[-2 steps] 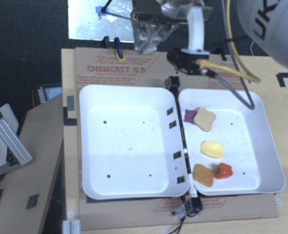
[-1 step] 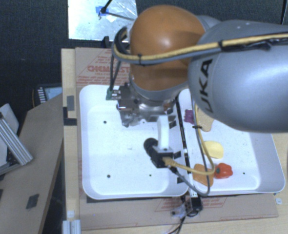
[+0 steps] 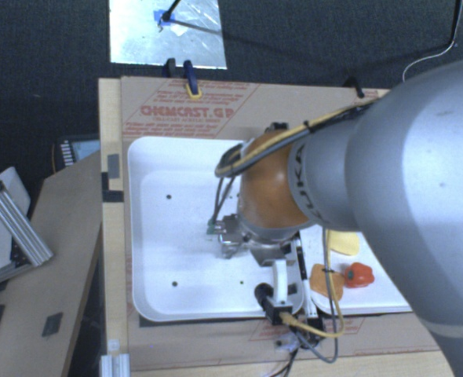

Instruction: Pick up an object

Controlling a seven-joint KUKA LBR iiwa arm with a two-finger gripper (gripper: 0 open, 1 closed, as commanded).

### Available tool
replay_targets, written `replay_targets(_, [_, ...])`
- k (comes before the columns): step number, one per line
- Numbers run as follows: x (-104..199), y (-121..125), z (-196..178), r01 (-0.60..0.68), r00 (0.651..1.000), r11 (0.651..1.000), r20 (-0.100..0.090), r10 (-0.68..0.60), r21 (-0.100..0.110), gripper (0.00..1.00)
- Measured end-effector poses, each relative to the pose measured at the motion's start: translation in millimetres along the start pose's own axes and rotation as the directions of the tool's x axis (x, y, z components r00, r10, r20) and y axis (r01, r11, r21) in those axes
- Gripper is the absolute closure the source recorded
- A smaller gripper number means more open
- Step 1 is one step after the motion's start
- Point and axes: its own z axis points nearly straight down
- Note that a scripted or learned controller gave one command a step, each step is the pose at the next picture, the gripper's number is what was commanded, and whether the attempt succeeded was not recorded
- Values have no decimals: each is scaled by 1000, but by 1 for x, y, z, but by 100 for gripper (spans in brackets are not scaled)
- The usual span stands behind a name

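Observation:
My gripper (image 3: 230, 239) hangs low over the left white bin (image 3: 161, 210), near that bin's right side, under the orange band of the wrist. Little of it shows beyond a grey metal part below the wrist. The big grey arm hides much of the right bin (image 3: 377, 301). In the strip of that bin that shows lie a pale yellow piece (image 3: 344, 243), an orange-brown piece (image 3: 326, 282) and a small red object (image 3: 359, 274). These three lie to the right of the gripper, apart from it. I see nothing between the gripper's fingers.
A cardboard sheet (image 3: 188, 110) with red print lies under the bins at the back. A silver foil square (image 3: 167, 20) sits beyond it. An aluminium rail (image 3: 12, 218) leans at the far left, off the bench.

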Motion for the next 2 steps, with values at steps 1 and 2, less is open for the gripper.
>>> replay_targets(1, [33,8,-131,11,1000,1000,-13,-12,-29,100])
replay_targets(2, [-119,-31,-213,-8,1000,1000,-4,8,-26,100])
